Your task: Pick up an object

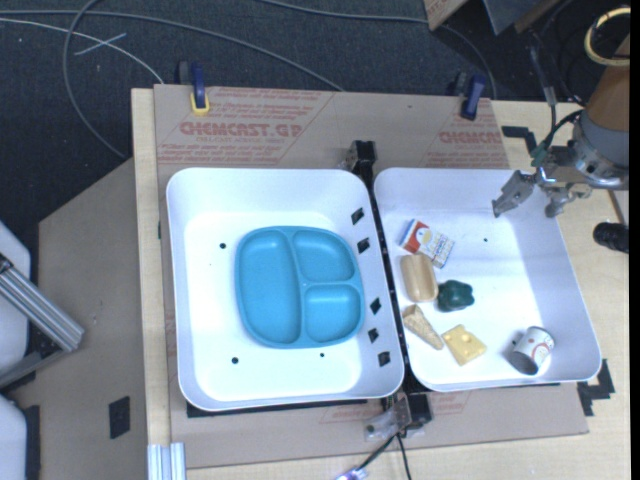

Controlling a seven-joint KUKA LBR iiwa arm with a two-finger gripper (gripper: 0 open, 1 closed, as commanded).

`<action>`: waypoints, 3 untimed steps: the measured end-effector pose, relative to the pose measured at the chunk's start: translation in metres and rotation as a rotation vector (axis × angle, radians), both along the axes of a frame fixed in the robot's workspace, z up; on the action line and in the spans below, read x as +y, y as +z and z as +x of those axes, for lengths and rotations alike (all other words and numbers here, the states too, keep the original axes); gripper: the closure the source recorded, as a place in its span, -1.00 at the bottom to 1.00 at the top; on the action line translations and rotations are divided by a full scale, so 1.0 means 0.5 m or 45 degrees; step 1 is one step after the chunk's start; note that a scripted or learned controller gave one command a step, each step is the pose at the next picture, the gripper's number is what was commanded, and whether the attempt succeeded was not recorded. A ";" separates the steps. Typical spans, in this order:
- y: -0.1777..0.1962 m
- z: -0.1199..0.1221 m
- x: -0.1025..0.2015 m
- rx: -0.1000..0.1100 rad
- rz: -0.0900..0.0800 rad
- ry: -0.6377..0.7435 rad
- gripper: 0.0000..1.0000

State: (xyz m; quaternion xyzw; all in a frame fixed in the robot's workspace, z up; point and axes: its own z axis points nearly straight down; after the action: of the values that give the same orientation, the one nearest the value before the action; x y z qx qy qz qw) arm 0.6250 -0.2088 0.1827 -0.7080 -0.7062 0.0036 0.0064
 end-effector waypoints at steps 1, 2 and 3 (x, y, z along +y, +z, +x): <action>0.016 0.007 0.001 -0.018 -0.004 0.004 -1.00; -0.076 -0.008 0.012 -0.011 -0.002 0.004 -1.00; -0.182 -0.009 0.014 -0.011 -0.002 0.004 -1.00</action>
State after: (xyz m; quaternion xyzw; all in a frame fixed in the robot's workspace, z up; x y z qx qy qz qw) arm 0.6207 -0.2021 0.0919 -0.7068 -0.7074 0.0011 0.0026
